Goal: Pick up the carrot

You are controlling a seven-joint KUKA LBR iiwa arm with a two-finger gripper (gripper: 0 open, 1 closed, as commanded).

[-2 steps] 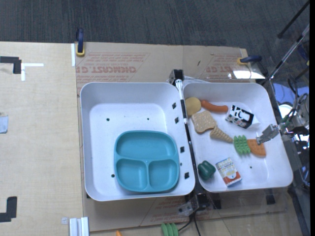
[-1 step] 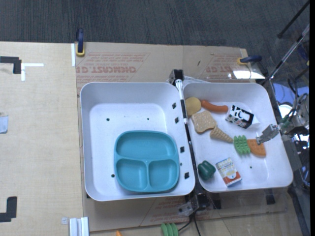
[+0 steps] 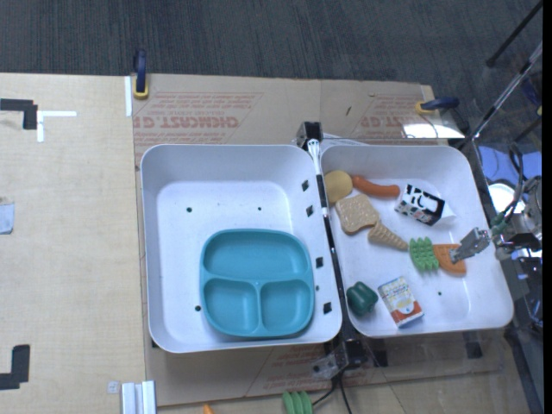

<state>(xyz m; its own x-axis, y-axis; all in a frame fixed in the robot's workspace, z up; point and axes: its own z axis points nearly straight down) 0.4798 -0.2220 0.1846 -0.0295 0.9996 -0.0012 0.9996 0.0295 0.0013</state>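
The left bin [image 3: 164, 231] holds a teal divided plate [image 3: 257, 283], set toward the near side.

In the right bin [image 3: 483, 304], next to the divider between the two, lies a yellow rounded piece [image 3: 338, 183]. Touching it on the right is an orange sausage-like piece [image 3: 376, 186]. Just below these sits a slice of toy bread [image 3: 354, 214], and beside that a tan cone [image 3: 389, 239]. A black-and-white carton [image 3: 420, 203] lies near the far right of the bin. At the near edge rest a dark green piece [image 3: 361, 297] and a small boxed item with an orange face [image 3: 401, 301].

The carrot [image 3: 437, 256] lies toward the right wall of the right bin, its green leafy top pointing left and its orange body to the right. The gripper [image 3: 472, 245] comes in from the right and sits directly at the orange end of the carrot, touching or overlapping it. The view is too small and blurred to tell how wide it stands or whether it has any hold of the carrot.
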